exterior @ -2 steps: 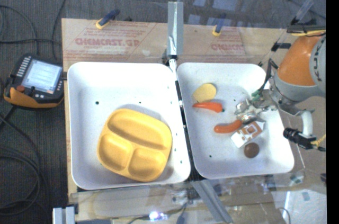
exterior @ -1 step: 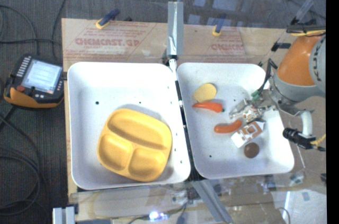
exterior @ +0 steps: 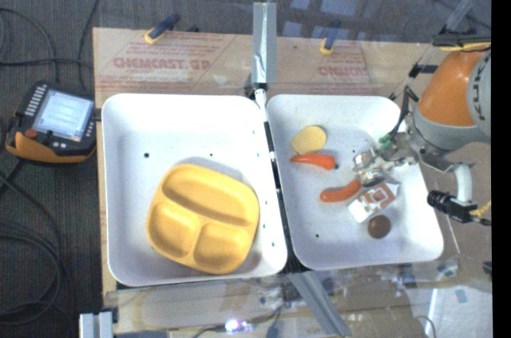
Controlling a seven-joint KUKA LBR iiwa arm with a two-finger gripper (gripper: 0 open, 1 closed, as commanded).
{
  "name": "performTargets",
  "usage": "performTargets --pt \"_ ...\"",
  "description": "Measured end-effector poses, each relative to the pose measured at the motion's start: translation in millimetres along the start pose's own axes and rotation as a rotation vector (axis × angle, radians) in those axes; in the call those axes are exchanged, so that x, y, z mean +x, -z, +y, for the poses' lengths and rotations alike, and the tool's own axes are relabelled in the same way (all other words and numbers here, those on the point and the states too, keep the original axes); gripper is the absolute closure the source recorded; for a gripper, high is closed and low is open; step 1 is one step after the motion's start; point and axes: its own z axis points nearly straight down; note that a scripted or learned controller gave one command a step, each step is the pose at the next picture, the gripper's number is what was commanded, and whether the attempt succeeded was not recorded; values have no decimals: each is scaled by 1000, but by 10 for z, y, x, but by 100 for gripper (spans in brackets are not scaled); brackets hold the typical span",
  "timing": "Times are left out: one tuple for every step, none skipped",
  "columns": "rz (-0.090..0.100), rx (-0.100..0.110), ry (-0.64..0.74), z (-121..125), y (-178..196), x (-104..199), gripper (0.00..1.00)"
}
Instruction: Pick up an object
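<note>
— So, where is the hand [exterior: 374, 162] placed?
— Just above the packet [exterior: 374, 201], which is lain toward the right bin's [exterior: 307, 244] near edge. Finger spread cannot be told.

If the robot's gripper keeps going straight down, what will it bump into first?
Probably the white packet just under the gripper, beside the orange sausage. Depth is hard to judge from above.

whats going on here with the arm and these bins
The robot arm's gripper is low in the right bin, among small items: two orange pieces, a yellow disc, a brown round piece and a packet. Nothing is visibly held. A yellow divided tray sits in the left bin.
</note>
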Motion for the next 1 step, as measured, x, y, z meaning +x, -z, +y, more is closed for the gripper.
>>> performTargets --pt "-12 1 24 441 1223 869 100"
